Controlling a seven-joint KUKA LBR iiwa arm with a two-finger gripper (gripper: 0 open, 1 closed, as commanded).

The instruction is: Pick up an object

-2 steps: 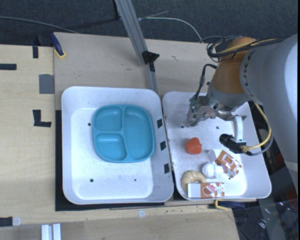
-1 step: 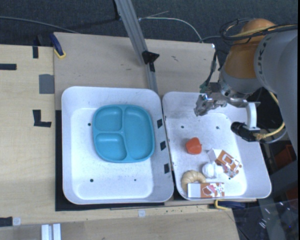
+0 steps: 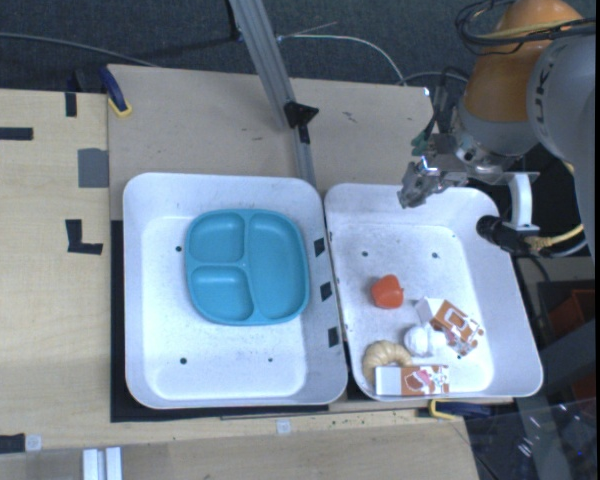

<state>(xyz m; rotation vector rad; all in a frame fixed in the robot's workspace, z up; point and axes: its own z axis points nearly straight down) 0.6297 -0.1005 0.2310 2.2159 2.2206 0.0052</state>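
The right bin (image 3: 500,268) holds a red tomato-like object (image 3: 386,292) near its middle. Toward its front corner lie a croissant (image 3: 382,352), a white round item (image 3: 418,340), an orange-and-white packet (image 3: 454,326) and an orange-and-white carton (image 3: 414,379). My gripper (image 3: 417,189) hangs over the back rim of the right bin, well behind the tomato. Nothing shows between its fingers.
The left bin (image 3: 150,298) holds a blue divided plate (image 3: 247,266). A grey metal pole (image 3: 267,54) slants down to the gap between the bins at the back. Cables (image 3: 528,238) trail along the right bin's right side.
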